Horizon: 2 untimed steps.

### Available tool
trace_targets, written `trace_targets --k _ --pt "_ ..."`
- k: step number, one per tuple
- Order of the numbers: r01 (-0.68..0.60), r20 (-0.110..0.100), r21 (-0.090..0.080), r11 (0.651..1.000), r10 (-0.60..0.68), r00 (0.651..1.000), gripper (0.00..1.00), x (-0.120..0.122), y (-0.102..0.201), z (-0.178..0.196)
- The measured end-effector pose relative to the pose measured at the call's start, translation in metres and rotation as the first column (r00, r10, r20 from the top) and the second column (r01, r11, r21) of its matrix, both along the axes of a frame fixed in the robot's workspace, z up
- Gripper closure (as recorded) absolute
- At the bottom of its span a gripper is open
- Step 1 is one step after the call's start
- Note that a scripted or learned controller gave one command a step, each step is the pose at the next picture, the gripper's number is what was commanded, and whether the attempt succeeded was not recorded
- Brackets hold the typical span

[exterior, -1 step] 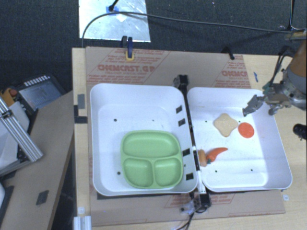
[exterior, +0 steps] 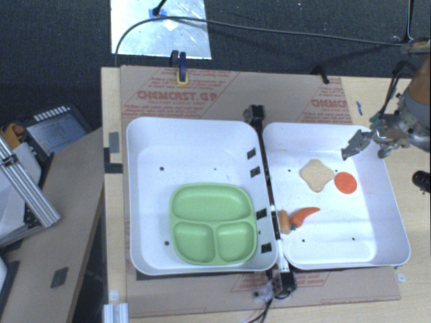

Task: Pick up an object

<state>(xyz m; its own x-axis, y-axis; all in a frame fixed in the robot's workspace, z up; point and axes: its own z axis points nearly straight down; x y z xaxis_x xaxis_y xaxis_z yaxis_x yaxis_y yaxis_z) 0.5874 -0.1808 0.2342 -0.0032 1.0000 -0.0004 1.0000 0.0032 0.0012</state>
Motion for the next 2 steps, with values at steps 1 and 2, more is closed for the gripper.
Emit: trace_targets --k 1,2 --pt "0.002 -0.004 0.001 1.0 -0.002 1.0 0.0 0.0 -0.002 -0.063" --pt "-0.001 -0.003 0.001 1.0 0.001 1.0 0.0 0.002 0.007 -0.121"
